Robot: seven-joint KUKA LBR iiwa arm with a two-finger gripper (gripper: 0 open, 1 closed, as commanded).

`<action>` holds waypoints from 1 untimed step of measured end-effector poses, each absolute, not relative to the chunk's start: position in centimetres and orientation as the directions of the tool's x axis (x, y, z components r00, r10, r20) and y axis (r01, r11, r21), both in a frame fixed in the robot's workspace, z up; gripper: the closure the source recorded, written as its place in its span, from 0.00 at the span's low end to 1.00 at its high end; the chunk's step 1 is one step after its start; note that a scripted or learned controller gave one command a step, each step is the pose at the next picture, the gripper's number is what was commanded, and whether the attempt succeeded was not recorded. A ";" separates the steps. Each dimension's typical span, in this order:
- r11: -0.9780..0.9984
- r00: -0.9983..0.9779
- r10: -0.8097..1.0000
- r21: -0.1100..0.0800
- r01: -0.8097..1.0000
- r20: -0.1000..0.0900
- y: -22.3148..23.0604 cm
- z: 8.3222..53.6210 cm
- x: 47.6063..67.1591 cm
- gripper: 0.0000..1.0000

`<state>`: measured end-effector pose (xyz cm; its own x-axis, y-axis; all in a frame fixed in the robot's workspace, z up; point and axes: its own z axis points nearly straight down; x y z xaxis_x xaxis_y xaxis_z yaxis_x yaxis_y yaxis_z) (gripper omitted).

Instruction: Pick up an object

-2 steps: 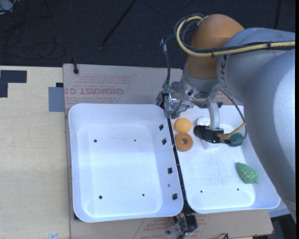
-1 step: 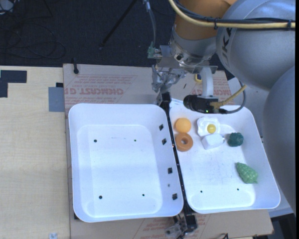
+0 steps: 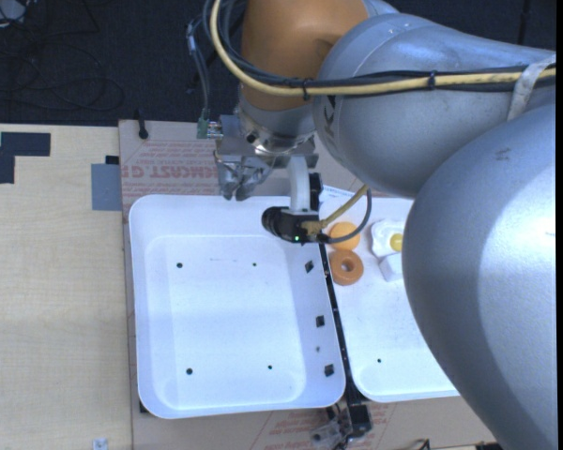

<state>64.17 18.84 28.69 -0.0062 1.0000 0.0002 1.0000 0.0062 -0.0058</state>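
End effector [image 3: 236, 187] hovers above the left bin's [image 3: 150, 251] far rim; grip state undeterminable.
Orange ring [image 3: 346, 268] in the right bin [image 3: 385, 382] looks light, rigid; grasp across its band.

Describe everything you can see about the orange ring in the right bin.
The ring is a small orange doughnut shape with a round hole through its middle, smooth and matte, perhaps plastic or foam. It lies flat on the floor of the right bin, close to that bin's left wall. Just above it sits another orange piece, near or touching it; I cannot tell which.
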 end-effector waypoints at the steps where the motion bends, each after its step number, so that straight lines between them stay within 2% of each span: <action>1: 0.006 -0.006 1.000 0.001 1.000 0.002 24.7 32.3 64.4 1.00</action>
